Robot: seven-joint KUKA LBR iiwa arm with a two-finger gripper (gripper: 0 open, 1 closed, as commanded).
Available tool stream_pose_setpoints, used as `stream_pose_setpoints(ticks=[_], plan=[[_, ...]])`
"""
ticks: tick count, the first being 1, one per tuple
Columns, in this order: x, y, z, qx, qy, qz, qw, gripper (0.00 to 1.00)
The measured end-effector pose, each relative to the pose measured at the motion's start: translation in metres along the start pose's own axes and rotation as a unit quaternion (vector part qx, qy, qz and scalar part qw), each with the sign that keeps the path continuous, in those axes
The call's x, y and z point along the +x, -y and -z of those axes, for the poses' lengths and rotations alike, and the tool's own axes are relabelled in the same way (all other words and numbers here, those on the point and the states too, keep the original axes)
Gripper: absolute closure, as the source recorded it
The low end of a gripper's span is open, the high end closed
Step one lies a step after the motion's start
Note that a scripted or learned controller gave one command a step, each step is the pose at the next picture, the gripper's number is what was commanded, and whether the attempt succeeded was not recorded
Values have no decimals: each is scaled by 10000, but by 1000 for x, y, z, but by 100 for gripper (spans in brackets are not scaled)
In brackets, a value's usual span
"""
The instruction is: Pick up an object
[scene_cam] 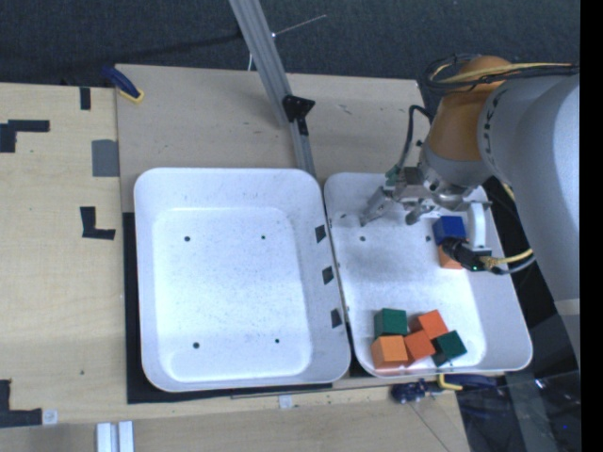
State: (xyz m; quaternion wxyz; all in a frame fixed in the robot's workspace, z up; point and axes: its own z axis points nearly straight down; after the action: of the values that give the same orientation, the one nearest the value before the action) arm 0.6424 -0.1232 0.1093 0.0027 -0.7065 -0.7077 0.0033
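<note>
Blocks (412,336) near bin (405,252) edge, gripper (391,208) apart

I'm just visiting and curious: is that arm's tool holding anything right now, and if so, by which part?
Nothing is held. The tool hangs over the upper part of the right bin, its fingers spread with nothing between them. The blocks lie in the bin's lower corner.

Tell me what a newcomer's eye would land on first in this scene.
The big grey arm with its orange band dominates the upper right, its gripper low over the far end of the right bin. Next, the cluster of orange and green blocks in that bin's near corner, and a blue block by the wrist.
</note>
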Motion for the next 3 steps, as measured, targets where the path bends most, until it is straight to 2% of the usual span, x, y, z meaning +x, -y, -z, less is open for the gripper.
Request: stream_pose_setpoints(ticks=[1, 3], plan=[[1, -2, 14, -30, -6, 11, 10000, 100], [6, 11, 117, -64, -2, 3, 10000, 100]])
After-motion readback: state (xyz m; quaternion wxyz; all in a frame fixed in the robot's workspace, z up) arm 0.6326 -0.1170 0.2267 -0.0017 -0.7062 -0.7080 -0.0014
